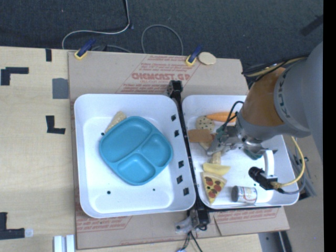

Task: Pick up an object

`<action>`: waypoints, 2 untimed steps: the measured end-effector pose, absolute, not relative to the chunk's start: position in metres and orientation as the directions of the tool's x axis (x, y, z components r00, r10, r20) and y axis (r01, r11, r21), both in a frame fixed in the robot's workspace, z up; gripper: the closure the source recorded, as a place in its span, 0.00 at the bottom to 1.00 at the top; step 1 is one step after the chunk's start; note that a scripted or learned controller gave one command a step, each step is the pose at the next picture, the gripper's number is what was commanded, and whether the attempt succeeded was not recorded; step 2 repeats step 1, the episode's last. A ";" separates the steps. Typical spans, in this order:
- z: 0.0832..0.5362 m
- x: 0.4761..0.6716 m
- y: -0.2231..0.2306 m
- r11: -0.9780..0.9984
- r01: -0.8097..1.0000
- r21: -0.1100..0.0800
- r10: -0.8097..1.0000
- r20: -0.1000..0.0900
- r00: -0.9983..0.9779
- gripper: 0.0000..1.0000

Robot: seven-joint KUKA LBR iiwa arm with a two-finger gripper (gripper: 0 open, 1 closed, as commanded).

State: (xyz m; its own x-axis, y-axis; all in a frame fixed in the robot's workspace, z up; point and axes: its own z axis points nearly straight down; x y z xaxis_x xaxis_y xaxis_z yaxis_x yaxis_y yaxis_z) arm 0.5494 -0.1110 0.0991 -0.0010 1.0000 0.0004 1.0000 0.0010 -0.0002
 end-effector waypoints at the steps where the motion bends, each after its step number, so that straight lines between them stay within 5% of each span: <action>1: 0.189 0.508 -0.047 0.006 1.000 0.004 1.000 0.002 -0.006 1.00; 2: 0.189 0.508 -0.047 0.006 1.000 0.004 1.000 0.002 -0.006 1.00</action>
